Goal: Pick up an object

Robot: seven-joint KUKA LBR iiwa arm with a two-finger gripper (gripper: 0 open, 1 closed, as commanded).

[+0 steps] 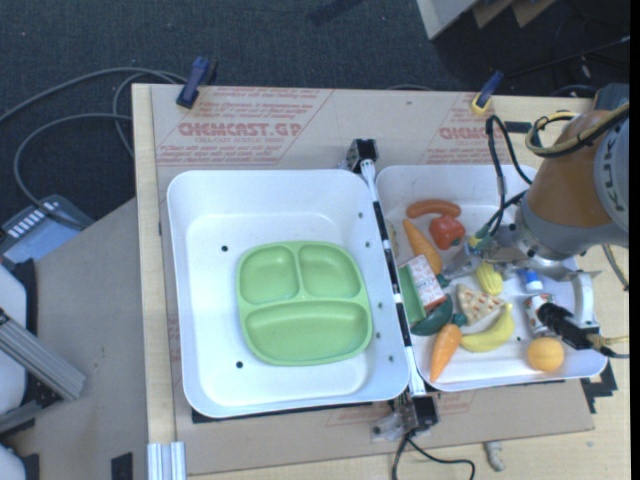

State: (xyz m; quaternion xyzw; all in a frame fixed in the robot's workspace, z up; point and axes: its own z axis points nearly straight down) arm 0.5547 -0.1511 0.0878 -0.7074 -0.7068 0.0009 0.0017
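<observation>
The right bin (395, 190) holds several toy foods. A red sausage (433, 208) and a red tomato (447, 231) lie at the back, with an orange carrot (420, 246) to their left. Toward the front are a small printed carton (425, 286), a yellow corn cob (489, 277), a pale wedge (478, 304), a banana (490, 337), a second carrot (445, 350) and an orange (546, 355). My gripper (477, 258) reaches in from the right and sits low over the bin's middle, between the tomato and the corn cob. Nothing visibly hangs from it.
The left bin (190, 218) carries a green divided plate (303, 300). A dark green piece (433, 319) lies beside the carton, and a small white and blue item (531, 284) sits under the wrist. Blue clamps (194, 80) pin the board's back edge.
</observation>
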